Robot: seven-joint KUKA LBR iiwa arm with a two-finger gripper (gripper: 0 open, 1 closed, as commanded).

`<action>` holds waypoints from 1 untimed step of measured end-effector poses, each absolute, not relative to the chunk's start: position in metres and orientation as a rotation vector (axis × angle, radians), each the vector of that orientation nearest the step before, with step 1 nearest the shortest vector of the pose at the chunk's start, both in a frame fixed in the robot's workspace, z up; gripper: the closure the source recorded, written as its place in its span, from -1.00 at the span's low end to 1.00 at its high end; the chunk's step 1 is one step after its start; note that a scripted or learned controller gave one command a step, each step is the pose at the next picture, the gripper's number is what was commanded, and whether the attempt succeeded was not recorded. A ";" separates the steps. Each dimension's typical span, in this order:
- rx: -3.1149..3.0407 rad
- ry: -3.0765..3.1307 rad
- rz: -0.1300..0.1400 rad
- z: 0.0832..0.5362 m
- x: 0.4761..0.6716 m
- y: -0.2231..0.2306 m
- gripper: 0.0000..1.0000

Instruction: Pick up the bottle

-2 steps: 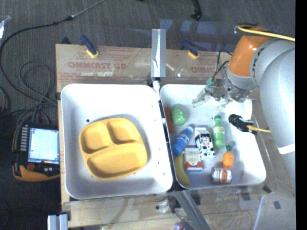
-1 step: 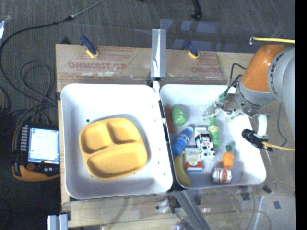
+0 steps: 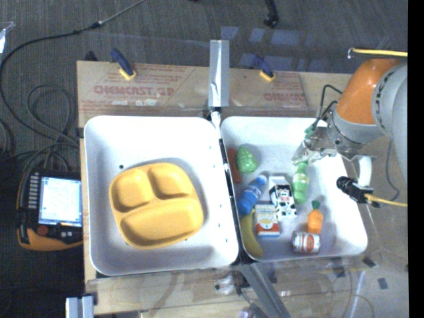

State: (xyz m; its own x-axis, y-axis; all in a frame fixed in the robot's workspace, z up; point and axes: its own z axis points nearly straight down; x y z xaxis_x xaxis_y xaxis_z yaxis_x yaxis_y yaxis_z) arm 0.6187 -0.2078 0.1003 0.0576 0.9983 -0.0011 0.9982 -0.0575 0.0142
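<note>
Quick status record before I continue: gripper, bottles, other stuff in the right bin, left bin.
gripper: over the right bin, just above the green bottle
green bottle: lying below the gripper, not visibly between its fingers
blue bottle: lying nearer the bin divider
right bin also: banana, can, carrot, small cartons
left bin: yellow divided tray
</note>
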 end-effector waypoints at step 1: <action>2.415 2.008 -0.004 0.266 0.611 -0.180 1.00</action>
